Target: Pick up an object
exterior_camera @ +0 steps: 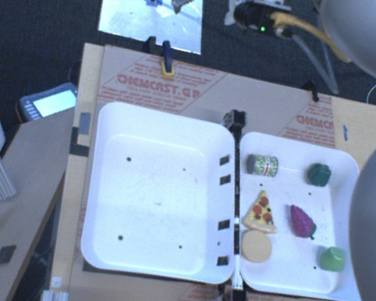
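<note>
We cannot tell how the jaws stand; all toys, like the triangular pizza slice (261,212) and purple plastic grapes (301,222), await in the right white bin (352,166), unpicked

We read "CHEMCAST GP" in red print on the brown paper-covered sheet (207,85) beneath the bins, once at eleven o'clock and, partly cut off, at one o'clock.
</note>
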{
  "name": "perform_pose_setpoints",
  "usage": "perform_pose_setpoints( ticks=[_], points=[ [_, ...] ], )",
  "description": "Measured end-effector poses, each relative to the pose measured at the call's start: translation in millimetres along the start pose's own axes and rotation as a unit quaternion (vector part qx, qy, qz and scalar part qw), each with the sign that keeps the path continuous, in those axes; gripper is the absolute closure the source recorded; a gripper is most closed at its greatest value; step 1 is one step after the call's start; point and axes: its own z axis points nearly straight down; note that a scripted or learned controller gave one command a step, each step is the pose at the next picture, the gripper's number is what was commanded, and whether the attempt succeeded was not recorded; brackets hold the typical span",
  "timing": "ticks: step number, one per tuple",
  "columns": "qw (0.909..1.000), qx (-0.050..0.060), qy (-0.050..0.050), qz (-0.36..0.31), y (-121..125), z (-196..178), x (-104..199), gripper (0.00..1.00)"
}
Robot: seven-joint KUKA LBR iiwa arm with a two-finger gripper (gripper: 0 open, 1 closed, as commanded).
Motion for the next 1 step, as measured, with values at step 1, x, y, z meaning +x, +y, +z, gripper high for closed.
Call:
perform_pose_setpoints(
  ticks=[1],
  points=[
    [1.0,-0.001,0.001,-0.002,0.0,-11.6,0.3,1.0]
  ],
)
